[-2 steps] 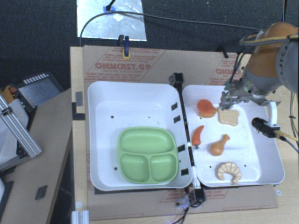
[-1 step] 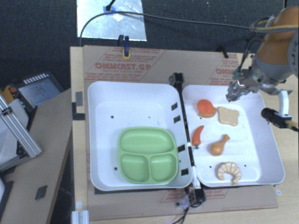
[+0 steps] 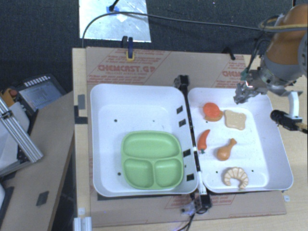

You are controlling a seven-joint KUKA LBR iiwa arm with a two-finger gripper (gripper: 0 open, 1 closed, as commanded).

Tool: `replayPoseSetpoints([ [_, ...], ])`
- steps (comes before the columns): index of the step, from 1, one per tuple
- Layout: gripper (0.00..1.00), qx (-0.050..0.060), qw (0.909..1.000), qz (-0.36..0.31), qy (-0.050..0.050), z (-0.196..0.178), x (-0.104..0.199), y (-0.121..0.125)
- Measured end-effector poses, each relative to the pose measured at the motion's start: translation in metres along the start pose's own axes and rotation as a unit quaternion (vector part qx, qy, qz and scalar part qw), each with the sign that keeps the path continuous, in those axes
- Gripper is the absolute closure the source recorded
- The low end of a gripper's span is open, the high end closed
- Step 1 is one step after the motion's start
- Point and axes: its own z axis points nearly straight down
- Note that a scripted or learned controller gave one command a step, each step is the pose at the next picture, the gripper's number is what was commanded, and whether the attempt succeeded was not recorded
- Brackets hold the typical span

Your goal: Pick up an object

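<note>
From the fixed camera above the bench, two white bins sit side by side on a cardboard sheet. The right bin (image 3: pixel 276 153) carries five food toys. A red-orange tomato (image 3: pixel 212 111) lies toward the bin's far left corner, roundish with no clear long axis. Just beside it on the right, apart by a thin gap, is a tan slice of bread (image 3: pixel 235 119), its longer side running roughly from the far edge toward the near edge. A red chili pepper (image 3: pixel 203 139) lies along the bin's left wall at mid-length, long axis nearly parallel to that wall, its tip toward the near edge. An orange-brown chicken drumstick (image 3: pixel 226 150) lies near the bin's middle, tilted, its thin bone end pointing to the far right and its thick end to the near left. A pale croissant (image 3: pixel 236 176) sits close to the near edge, its curve opening toward that edge.

The left bin (image 3: pixel 108 109) holds a green divided plate (image 3: pixel 152 159) against its near right corner.

The gripper (image 3: pixel 240 97) hangs over the far edge of the right bin, just beyond the bread, with nothing visible between its fingers; whether they are spread or closed cannot be told. The grey arm (image 3: pixel 284 42) reaches in from the right, its orange band high, wrist angled down and leftward.
</note>
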Motion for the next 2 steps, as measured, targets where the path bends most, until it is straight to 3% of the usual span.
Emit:
replayPoseSetpoints([
  [2,1.0,0.001,1.0,-0.003,0.001,-0.012,0.108,-0.046],
])
